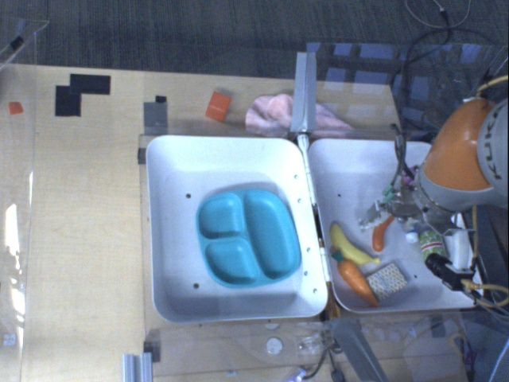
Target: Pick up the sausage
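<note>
The sausage [382, 234] is a short reddish-orange piece lying at a slant on the floor of the right bin [350, 169], near its middle. My gripper [389, 213] hangs right over the sausage's upper end, reaching in from the right below the grey arm and its orange band [461, 157]. The tips are small and dark against the bin. I cannot make out whether they touch the sausage.
A yellow banana [350, 247], an orange carrot [357, 281] and a grey meshed block [387, 278] lie just left of and below the sausage. The left bin [171, 213] holds a blue divided plate [248, 237]. Behind the bins are a pink cloth [274, 114] and an orange block [218, 106].
</note>
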Motion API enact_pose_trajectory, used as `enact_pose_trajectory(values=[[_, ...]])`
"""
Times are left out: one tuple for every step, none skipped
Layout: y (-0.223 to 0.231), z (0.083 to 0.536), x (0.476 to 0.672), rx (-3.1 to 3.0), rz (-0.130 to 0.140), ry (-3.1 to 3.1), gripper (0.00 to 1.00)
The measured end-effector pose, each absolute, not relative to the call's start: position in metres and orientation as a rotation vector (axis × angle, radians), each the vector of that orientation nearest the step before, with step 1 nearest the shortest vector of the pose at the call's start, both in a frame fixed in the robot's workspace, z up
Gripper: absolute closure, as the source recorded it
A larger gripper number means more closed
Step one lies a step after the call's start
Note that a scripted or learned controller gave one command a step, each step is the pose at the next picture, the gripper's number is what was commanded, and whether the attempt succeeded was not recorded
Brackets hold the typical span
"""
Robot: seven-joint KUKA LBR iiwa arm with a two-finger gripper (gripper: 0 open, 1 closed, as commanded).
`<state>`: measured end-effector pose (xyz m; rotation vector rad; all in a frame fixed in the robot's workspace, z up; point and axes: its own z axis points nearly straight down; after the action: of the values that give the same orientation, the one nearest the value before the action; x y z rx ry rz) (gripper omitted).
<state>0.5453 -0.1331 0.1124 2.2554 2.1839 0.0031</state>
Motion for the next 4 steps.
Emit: enact_pose_trajectory(values=[[-0.132,0.124,0.548,2.249,0.012,2.182,1.0],[-0.132,0.124,0.548,2.249,0.011,2.182,0.0],[-0.114,0.09,0.55,2.286,0.014,2.138,0.0],[-0.113,0.104,0.554,2.277,0.024,2.136,1.0]])
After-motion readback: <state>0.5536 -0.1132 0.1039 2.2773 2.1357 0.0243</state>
